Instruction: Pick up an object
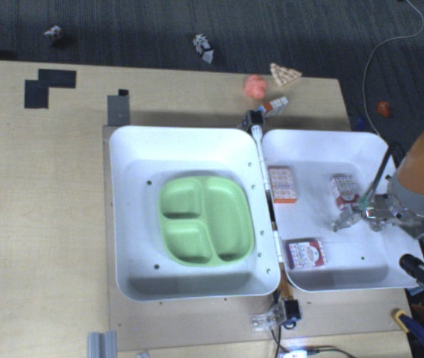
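Camera view, from above the bench: my gripper hangs over the right bin, just below the small wrapped packet I judge my nearest target. Whether I am clenched or released, I cannot tell. The packet looks light, crinkly and slippery; pinching across its narrow middle seems safest. Two flat printed cartons lie left of the packet, one near the bin's far wall, another nearer its front.
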Controlling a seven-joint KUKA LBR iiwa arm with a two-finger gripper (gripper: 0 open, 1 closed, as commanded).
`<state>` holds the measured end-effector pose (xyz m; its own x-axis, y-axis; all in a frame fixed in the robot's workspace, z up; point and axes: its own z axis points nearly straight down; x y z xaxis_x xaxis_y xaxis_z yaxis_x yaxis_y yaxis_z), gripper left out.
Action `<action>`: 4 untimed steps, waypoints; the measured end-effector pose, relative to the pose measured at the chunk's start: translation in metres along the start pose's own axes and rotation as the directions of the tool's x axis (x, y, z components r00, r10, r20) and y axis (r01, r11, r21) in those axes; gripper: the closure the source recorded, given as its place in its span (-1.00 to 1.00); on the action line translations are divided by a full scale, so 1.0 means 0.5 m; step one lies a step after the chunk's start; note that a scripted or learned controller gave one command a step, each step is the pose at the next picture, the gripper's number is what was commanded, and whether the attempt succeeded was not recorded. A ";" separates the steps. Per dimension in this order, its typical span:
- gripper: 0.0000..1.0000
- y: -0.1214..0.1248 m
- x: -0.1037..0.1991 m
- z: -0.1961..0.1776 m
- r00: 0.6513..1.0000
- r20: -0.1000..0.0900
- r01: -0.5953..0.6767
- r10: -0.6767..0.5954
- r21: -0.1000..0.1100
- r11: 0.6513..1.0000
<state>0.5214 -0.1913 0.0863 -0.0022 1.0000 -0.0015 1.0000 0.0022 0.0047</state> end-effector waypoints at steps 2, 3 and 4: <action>1.00 0.141 0.059 -0.263 1.000 -0.001 0.003 -0.003 -0.001 1.000; -1.00 0.140 0.058 -0.263 1.000 -0.001 0.003 -0.003 0.000 1.000; -1.00 0.157 0.023 -0.023 1.000 -0.002 0.000 0.000 0.003 1.000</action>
<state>0.5998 -0.1798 0.0982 -0.0026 1.0000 0.0001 1.0000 0.0026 0.0016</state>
